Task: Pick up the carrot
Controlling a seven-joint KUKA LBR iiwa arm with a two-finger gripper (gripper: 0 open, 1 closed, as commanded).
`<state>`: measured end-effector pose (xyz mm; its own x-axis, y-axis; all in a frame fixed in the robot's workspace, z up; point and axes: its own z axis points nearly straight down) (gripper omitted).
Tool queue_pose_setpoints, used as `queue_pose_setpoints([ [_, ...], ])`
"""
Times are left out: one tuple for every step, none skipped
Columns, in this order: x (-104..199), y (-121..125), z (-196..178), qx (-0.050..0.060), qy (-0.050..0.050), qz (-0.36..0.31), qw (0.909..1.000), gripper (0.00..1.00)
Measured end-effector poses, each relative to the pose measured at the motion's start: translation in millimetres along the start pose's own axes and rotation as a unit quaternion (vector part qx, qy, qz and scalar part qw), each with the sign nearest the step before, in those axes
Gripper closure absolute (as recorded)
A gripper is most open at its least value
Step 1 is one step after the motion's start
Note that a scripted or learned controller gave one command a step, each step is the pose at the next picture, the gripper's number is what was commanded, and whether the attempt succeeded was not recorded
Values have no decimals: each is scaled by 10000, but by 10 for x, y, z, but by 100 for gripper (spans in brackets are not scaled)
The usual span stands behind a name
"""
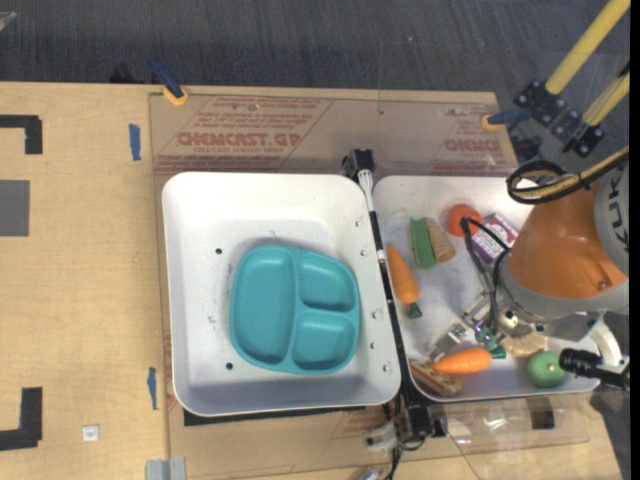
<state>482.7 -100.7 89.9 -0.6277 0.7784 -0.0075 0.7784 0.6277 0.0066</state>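
1. Over on the left, the left bin (190, 268) has a teal divided plate (296, 308) sitting in it. Nothing to do with the job as far as I can see.
2. The right bin (400, 193) is the busy one. 1 carrot (403, 276) lies just beside its left wall, near a green block (422, 242), well apart from the arm.
3. Lower down, a 2nd carrot (466, 362) lies by the front wall, and the gripper (482, 330) hangs right over it, touching or nearly so.
4. Can't tell from here if the fingers are apart or closed.
5. Further right, a green ball (545, 369) sits by the wrist.
6. My read: arm's in position, but no carrot is lifted yet, so grasp and lift are left.
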Motion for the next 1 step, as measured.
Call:
queue_pose_setpoints([
  [-107,1218,-992,-35,-2,-607,9981,0],
])
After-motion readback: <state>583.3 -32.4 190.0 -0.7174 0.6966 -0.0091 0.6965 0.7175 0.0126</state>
